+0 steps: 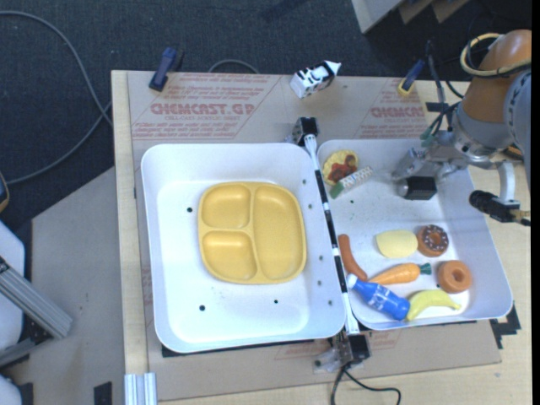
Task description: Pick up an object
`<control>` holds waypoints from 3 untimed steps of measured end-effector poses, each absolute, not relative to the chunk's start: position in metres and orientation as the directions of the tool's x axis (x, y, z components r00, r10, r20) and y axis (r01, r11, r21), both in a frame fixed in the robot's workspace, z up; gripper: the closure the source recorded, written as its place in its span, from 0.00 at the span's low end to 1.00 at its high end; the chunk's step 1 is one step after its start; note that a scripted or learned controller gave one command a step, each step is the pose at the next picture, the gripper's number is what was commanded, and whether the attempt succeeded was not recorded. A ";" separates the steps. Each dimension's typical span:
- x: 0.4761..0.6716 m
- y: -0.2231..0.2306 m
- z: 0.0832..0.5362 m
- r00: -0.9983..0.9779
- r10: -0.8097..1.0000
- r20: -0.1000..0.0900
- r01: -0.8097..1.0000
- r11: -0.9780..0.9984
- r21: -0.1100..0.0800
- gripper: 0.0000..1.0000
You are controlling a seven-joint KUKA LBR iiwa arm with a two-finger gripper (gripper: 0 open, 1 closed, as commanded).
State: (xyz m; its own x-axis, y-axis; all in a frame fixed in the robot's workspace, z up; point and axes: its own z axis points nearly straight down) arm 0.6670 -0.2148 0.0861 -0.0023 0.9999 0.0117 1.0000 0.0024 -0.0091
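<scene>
Fingers (417, 186) hover low over the right bin's (494, 251) bare floor; their spread is unclear.

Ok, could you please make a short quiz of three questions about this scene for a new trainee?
1. True or false: the yellow three-compartment plastic plate lies in the left white bin.
2. Which toy lies closest to the blue plastic bottle? A) yellow banana B) chocolate doughnut C) pale yellow potato-shaped piece
3. Fill in: the robot's hand is over the ____ end of the right white bin.

Key: 1 true; 2 A; 3 far (top of the camera view).
</scene>
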 end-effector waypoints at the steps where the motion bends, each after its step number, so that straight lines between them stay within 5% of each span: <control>1: 0.668 -0.217 0.096 -0.003 1.000 0.000 1.000 0.003 0.002 1.00; 2: 0.668 -0.215 0.096 -0.004 1.000 0.006 1.000 0.004 -0.001 0.00; 3: 0.622 -0.219 0.085 -0.004 1.000 0.009 1.000 0.004 0.000 0.00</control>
